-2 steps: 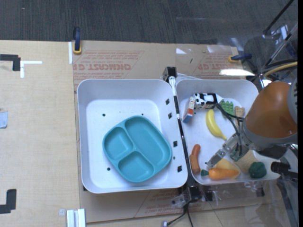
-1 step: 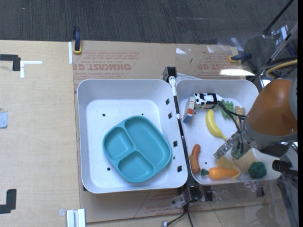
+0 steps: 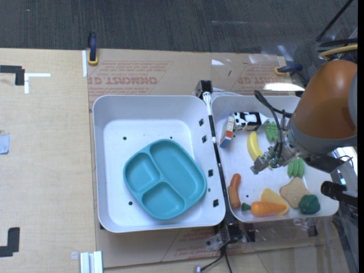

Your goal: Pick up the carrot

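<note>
Camera view: two white bins on the worktop. One carrot [image 3: 268, 208] lies at the right bin's [image 3: 223, 124] front edge, apart from the pincer [image 3: 265, 162], whose opening I cannot tell. One banana [image 3: 253, 145], one sausage [image 3: 234, 190]. Left bin [image 3: 108, 152] holds one teal plate [image 3: 165, 178].

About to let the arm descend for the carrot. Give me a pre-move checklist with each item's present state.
1. Carrot in view, lying near the front wall of the right bin: ok.
2. Gripper above the carrot: not ok, it sits further back, beside the banana.
3. Carrot between the fingers: not ok.
4. Room around the carrot: not ok, the cheese wedge touches it and the hot dog lies close.
5. Finger opening: cannot tell.
</note>
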You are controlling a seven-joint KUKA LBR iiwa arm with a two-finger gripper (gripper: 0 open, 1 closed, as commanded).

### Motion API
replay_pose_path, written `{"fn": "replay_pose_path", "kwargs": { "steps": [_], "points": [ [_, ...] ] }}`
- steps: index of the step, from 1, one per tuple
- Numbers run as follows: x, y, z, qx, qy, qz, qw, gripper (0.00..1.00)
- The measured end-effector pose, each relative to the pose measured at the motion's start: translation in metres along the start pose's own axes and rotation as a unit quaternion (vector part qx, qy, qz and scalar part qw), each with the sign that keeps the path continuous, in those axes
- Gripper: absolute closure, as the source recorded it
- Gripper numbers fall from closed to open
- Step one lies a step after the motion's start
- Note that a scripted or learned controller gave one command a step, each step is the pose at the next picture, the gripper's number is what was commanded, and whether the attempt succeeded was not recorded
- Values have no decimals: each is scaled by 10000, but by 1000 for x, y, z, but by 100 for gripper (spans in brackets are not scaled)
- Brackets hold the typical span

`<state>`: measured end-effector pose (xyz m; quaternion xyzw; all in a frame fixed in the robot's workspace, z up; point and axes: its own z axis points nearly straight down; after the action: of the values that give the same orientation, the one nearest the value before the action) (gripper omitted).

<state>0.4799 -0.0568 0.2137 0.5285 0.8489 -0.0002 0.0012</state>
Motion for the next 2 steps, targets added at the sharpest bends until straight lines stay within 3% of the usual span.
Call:
{"fn": "replay_pose_path", "kwargs": {
  "steps": [1,2],
  "points": [
    [54,25,24,29,14,1846,9828,100],
    [54,25,24,29,12,1845,9828,0]
  ]
}}
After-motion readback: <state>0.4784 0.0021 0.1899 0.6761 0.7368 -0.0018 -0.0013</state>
